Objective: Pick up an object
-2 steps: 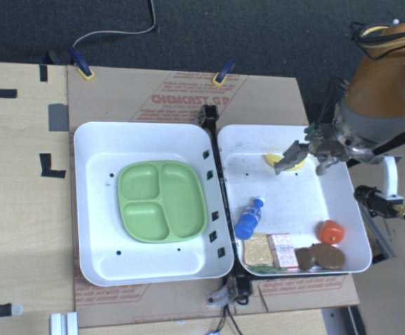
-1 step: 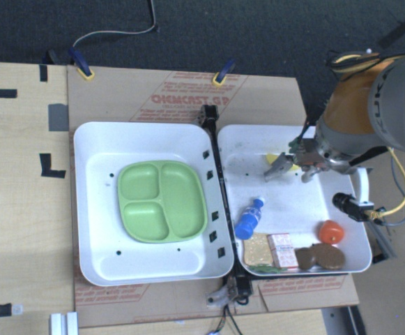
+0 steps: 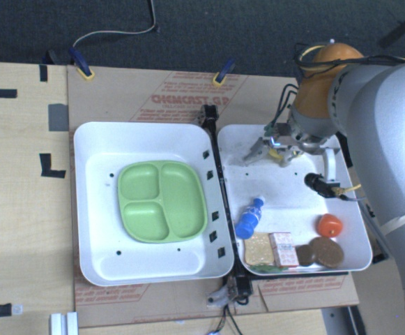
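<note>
Cardboard-topped table (image 3: 167, 96), two white bins. Gripper (image 3: 272, 147) is seen splayed, grasping nothing, above right bin (image 3: 286, 187); blue plastic bottle (image 3: 249, 218) lies below-left of gripper, axis diagonal.

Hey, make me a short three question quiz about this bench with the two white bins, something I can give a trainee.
1. True or false: the green divided plate lies in the same bin as the blue bottle.
2. Which object lies nearest the orange ball? A) blue bottle B) brown round object C) green divided plate
3. Fill in: the gripper hangs over the ___ bin as the camera sees it.

Key
1. False. The plate is in the left bin; the bottle is in the right bin.
2. B
3. right
</note>
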You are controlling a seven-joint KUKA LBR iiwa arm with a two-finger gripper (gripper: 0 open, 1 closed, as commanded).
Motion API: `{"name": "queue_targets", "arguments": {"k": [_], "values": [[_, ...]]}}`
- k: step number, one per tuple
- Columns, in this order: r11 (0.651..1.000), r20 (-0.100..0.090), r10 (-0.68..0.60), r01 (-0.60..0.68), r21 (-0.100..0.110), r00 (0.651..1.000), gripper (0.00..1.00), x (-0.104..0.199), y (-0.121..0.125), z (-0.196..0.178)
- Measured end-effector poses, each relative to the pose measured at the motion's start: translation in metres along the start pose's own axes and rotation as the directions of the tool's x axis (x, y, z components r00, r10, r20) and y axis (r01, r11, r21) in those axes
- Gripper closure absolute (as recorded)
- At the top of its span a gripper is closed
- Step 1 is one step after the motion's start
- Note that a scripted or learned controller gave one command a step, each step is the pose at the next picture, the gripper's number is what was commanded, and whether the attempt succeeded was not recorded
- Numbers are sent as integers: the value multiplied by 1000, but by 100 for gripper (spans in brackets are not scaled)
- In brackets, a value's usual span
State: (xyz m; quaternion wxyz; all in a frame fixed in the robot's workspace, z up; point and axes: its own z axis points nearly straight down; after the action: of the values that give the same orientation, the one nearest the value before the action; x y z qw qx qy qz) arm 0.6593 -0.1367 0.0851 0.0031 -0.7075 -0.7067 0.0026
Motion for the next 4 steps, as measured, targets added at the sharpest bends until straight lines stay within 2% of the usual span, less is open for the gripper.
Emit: {"name": "queue_targets", "arguments": {"k": [1,3,4], "values": [[1000,-8,1,-1,14,1000,0,-26,6,1],[1000,-6,-1,1,8,1000,0,-68,7,1],[1000,2,2,-2,21,1000,100,-72,3,-7]]}}
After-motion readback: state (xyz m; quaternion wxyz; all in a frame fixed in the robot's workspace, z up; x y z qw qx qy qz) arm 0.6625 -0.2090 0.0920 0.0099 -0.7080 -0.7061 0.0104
